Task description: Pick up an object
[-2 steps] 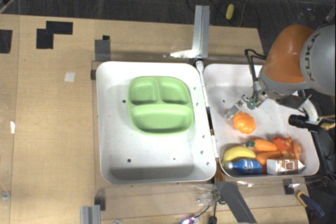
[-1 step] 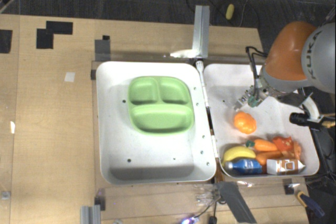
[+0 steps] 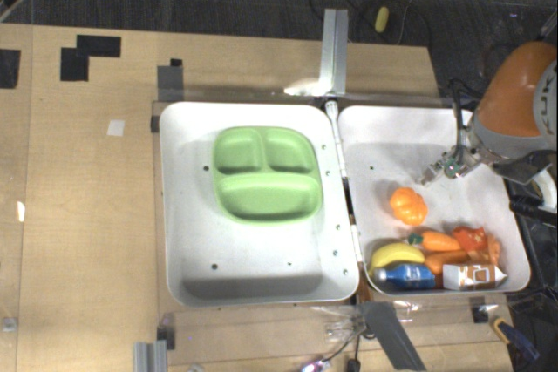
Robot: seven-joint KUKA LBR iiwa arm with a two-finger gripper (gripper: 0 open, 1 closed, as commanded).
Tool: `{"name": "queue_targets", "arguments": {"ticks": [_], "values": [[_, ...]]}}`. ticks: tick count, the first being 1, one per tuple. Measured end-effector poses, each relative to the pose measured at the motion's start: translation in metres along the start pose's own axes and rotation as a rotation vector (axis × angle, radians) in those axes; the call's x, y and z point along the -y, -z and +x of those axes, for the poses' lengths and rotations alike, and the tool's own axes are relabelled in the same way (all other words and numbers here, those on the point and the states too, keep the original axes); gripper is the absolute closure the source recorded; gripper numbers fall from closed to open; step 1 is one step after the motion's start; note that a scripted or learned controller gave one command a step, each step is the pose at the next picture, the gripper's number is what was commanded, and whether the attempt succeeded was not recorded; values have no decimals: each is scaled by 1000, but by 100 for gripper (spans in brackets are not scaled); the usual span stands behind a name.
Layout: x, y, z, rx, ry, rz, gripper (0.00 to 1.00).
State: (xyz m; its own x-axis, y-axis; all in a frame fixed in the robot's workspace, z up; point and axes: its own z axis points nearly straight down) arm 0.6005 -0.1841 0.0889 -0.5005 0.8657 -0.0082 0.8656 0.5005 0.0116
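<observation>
- My gripper (image 3: 442, 167) hangs over bare floor of the right bin (image 3: 384, 135), up and to the right of the pepper (image 3: 408, 206); jaw spread: cannot tell.
- Nothing is seen held.
- Judged step: the approach. I should centre over one item and descend squarely before closing.
- The pepper stands apart, clear of my gripper, the easiest target.
- Below the pepper, the banana (image 3: 398, 255), carrot (image 3: 440, 240) and carton (image 3: 472, 277) crowd together.
</observation>
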Motion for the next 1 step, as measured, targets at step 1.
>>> {"name": "queue_targets", "arguments": {"ticks": [1], "values": [[1, 0, -1, 1, -1, 1, 0]]}}
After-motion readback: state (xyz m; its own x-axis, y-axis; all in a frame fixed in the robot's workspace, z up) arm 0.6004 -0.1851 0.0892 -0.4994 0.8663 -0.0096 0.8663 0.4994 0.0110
